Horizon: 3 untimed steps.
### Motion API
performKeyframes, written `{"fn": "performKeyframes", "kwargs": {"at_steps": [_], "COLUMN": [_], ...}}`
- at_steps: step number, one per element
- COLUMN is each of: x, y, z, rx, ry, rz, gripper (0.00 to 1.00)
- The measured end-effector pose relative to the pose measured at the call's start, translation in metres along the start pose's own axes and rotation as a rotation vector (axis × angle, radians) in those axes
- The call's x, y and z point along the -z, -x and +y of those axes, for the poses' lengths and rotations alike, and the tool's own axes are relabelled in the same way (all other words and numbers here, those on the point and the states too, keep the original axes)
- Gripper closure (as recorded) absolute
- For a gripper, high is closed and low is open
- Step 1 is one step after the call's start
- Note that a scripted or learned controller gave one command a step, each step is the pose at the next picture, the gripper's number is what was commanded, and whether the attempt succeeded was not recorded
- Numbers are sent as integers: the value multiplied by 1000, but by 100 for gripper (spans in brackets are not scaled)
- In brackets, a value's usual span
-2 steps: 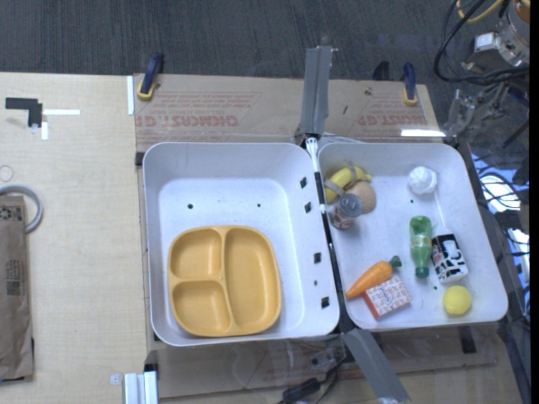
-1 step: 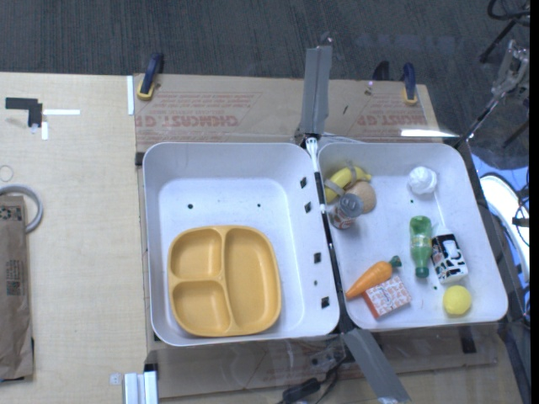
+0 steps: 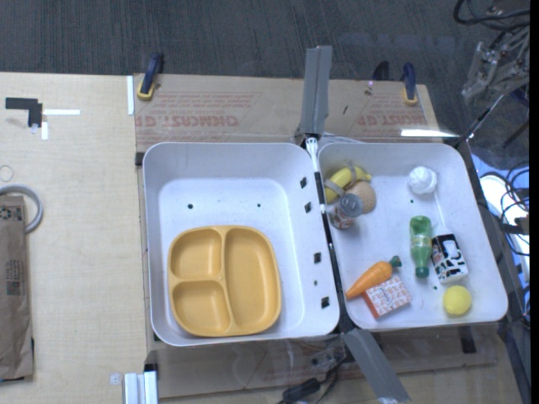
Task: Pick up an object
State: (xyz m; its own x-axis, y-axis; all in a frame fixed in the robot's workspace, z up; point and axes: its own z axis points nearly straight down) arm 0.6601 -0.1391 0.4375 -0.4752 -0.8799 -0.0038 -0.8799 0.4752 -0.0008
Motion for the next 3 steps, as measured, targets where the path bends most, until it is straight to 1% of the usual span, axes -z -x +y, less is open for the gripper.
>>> {"fn": "performKeyframes", "kwargs": {"at_steps": [1,2,3], "x": [2,5,4], "y": [-61,-72,-83], "z": [-33,-39,-19], "rx": [-313,-302,-92], "ry": [-3,-4,-1], "rz": [0,-1,0], "gripper": [100,100,100]}}
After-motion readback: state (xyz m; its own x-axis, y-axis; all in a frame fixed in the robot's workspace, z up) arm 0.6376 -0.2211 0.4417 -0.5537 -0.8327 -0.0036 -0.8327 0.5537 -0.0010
